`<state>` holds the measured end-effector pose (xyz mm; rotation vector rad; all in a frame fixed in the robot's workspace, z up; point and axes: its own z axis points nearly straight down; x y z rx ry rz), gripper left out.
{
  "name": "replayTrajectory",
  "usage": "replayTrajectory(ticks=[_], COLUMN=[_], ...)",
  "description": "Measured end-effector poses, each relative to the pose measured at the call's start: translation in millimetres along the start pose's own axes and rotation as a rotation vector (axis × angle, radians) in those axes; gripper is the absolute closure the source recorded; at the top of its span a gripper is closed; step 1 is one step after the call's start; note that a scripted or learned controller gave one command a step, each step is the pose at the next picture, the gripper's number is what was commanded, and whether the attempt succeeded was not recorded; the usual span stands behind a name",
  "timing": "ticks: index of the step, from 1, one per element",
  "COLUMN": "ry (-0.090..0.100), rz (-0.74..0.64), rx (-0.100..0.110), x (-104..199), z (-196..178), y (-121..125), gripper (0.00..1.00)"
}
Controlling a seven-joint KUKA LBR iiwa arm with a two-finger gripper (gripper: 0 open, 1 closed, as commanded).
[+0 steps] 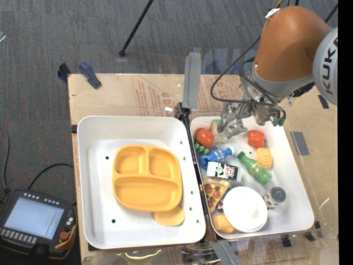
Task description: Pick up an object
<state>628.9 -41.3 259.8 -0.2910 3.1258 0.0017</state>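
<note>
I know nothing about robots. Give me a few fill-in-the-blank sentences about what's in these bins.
1. The yellow tray lies in the ____ bin.
2. The white plate lies in the ____ bin.
3. The bottle is coloured ____.
4. The end effector hangs over the ____ bin.

Missing: left; right; green; right

Gripper point(231, 125) low over the right bin's point(300, 200) far end, just beside a red tomato point(204, 137); green bottle point(255, 168) nearer, white plate point(245, 209) nearest; yellow tray point(147, 178) in the left bin point(91, 148).
</note>
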Motion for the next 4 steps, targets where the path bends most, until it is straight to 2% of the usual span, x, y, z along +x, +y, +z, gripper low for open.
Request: replayTrajectory(ticks=[1,2,3,4], ry=[0.004,0.007,0.002,-0.014], rz=[0.034,-0.044,-0.170,-0.011], rx=[-0.002,-0.002,0.001,0.003], x=[-18.2,30.5,27.2,70.6], z=[32.9,74.7,72.4,148.4], y=[15.4,84.4,-25.8,-30.7], gripper=[1.00,1.00,1.00,1.00])
